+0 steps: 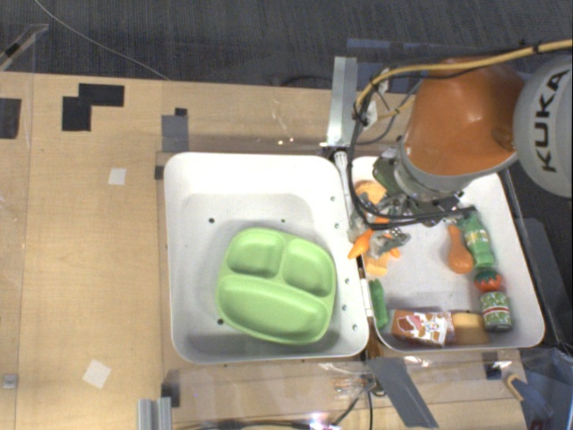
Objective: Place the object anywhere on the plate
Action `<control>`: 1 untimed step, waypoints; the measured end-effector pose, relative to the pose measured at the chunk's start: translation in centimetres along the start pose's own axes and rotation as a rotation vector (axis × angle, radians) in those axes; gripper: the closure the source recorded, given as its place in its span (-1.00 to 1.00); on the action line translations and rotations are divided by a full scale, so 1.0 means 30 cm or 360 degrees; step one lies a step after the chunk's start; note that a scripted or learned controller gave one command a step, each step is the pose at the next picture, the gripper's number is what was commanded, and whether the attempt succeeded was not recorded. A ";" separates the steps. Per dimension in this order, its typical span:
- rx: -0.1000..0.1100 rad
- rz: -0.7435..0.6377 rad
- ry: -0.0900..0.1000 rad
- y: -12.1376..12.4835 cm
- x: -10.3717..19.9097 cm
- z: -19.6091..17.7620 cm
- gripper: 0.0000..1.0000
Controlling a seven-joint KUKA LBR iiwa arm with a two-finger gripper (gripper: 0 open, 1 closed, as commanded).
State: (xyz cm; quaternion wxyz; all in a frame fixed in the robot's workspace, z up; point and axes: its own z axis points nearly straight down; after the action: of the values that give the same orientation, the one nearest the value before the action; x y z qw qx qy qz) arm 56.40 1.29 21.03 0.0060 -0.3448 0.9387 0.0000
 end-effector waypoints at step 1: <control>-0.0003 0.0158 0.0005 0.133 -0.038 0.017 1.00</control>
State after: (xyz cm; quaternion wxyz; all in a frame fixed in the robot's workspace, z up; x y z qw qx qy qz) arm 54.68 5.07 20.52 0.0043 -0.2979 0.9546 0.0007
